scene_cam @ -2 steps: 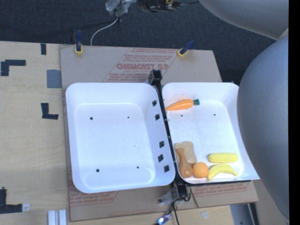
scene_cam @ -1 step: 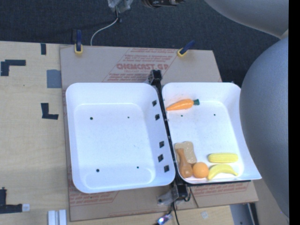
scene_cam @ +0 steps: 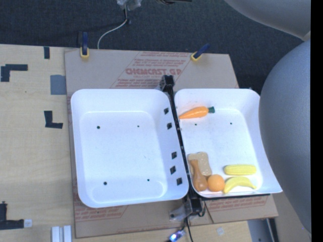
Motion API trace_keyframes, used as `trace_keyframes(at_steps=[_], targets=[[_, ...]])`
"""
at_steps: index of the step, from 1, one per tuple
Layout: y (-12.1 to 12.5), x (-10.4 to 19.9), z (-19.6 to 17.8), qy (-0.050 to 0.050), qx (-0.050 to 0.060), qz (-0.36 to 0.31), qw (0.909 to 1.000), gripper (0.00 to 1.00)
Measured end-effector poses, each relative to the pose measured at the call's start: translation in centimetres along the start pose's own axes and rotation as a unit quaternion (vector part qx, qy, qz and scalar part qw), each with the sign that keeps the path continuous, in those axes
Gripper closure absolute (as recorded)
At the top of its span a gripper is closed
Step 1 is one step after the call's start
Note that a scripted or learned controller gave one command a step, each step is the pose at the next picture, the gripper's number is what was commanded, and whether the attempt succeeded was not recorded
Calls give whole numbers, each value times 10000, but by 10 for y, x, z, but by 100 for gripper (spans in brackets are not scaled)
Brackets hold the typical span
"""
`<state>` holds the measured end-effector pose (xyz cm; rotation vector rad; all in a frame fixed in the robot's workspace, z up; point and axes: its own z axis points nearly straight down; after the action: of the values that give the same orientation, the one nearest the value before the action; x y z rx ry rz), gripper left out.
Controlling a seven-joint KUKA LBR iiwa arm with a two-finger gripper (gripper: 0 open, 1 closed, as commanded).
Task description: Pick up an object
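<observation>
Carrot [scene_cam: 194, 113] in right bin [scene_cam: 251, 135] on bench [scene_cam: 30, 135]

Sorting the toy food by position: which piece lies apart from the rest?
The carrot, alone by the right bin's far-left rim; the others cluster along its near edge.

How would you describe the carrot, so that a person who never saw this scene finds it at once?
Look in the right white plastic bin, near its far edge beside the divider. The orange toy carrot with a green tip lies there alone, apart from the cluster of toy foods at the near edge; it is long and pointed.
</observation>
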<state>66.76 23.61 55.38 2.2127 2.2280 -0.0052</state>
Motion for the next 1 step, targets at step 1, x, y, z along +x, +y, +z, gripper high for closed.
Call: trace_keyframes(at_steps=[1], targets=[[0,1,-9,-6,4,-11,10000,100]])
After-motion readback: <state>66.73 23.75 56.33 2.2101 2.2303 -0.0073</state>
